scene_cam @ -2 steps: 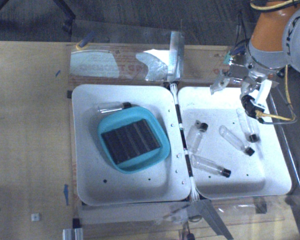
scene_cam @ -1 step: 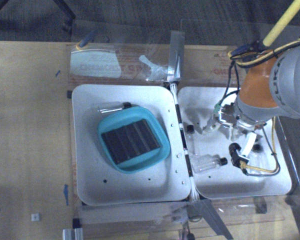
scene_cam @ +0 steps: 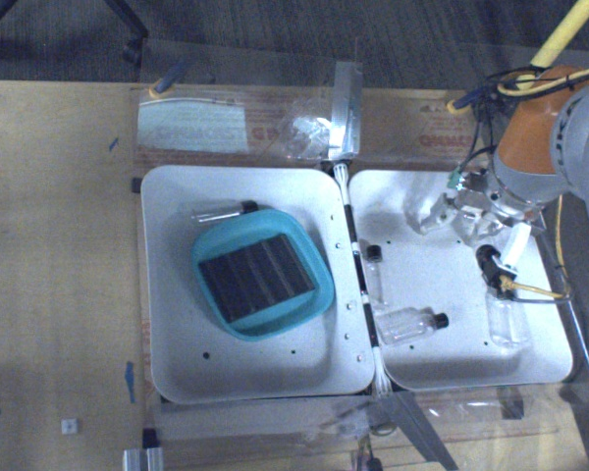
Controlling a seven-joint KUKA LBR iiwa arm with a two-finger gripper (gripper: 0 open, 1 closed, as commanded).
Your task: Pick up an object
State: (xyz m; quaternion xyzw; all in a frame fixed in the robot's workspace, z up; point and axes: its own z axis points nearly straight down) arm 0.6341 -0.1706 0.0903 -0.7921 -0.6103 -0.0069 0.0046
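Note:
My gripper hangs over the upper middle of the right bin, below the arm's orange band. A clear bottle with a black cap lies on its side near the bin's lower left, well below the gripper. A small clear vial with a black cap lies by the left wall. Another clear bottle lies at the right side, under a black-tipped piece of the wrist. In the left bin sits a blue tub with a dark ribbed inside, with a clear black-capped tube behind it.
A divider ridge runs between the two bins. Yellow and blue cables trail from the wrist over the right bin's right side. Plastic bags and a metal bracket lie on the bench behind the bins.

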